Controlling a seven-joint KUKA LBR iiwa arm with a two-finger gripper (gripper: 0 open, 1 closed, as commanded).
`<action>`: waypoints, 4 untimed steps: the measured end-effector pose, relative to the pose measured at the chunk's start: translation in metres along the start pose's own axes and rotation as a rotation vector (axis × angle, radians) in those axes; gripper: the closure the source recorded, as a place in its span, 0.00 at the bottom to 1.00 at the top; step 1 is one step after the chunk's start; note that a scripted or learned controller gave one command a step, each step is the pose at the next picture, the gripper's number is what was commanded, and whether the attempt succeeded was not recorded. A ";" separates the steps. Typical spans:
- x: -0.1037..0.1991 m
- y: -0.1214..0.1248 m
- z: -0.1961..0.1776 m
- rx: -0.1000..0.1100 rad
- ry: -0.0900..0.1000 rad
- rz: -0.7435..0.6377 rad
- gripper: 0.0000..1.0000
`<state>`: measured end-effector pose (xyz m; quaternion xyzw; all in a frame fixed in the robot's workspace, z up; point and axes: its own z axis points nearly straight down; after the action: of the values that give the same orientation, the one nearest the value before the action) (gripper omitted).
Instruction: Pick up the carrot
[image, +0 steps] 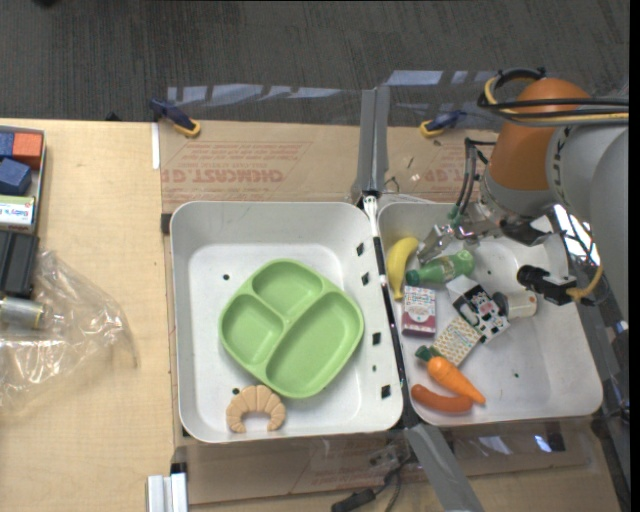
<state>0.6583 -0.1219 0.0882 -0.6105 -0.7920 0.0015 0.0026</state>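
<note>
The carrot (455, 377) lies well apart from the hand (440, 240), seemingly.

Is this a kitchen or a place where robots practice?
Probably a robot practice lab. A robot arm reaches over two white bins on a workbench, and the food looks like toys: a carrot, a banana, a croissant.

Smooth, slightly glossy plastic is seen in the white bins (190, 330) and the green divided plate (291, 327). The bench (90, 400) looks like matt pale wood. Crinkled clear film is seen in the bag (70, 320). The carrot (455, 377) appears smooth and faintly shiny.
</note>
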 end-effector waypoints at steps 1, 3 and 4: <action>-0.001 0.000 -0.006 0.002 0.001 0.003 1.00; -0.002 -0.001 -0.012 0.005 0.002 0.006 1.00; -0.002 -0.001 -0.012 0.005 0.002 0.006 0.00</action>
<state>0.6583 -0.1243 0.1000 -0.6129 -0.7901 0.0031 0.0048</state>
